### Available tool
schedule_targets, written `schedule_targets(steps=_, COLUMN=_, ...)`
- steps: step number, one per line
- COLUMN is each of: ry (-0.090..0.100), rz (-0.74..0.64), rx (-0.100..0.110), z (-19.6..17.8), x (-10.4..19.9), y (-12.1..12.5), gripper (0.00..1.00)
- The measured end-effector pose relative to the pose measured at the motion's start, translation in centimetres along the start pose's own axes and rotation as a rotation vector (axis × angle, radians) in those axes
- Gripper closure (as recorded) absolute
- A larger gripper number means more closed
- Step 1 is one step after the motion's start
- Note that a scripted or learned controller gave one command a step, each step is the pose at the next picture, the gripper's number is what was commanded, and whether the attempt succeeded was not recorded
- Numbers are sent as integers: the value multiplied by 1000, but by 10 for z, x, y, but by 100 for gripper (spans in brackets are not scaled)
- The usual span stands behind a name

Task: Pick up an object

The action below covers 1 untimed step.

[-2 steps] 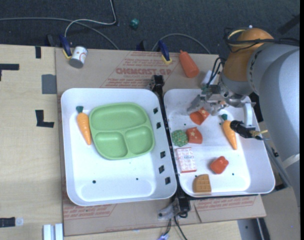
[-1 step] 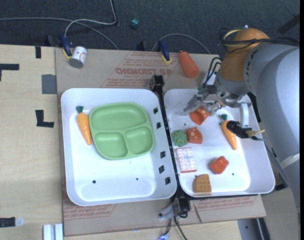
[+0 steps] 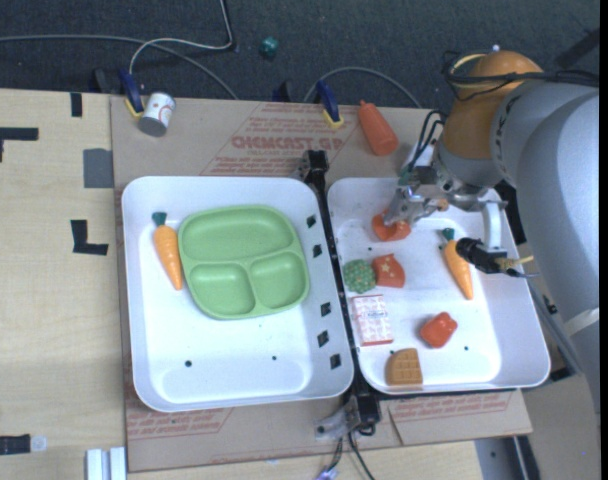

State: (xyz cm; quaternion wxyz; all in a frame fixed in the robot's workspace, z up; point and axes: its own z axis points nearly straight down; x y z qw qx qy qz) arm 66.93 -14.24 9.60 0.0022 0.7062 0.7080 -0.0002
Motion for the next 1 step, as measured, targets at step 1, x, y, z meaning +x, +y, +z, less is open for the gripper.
schedule_targets(steps=1, ry=4, rz=-1, rx=1, z=-112, x=87, y=-36, gripper=100)
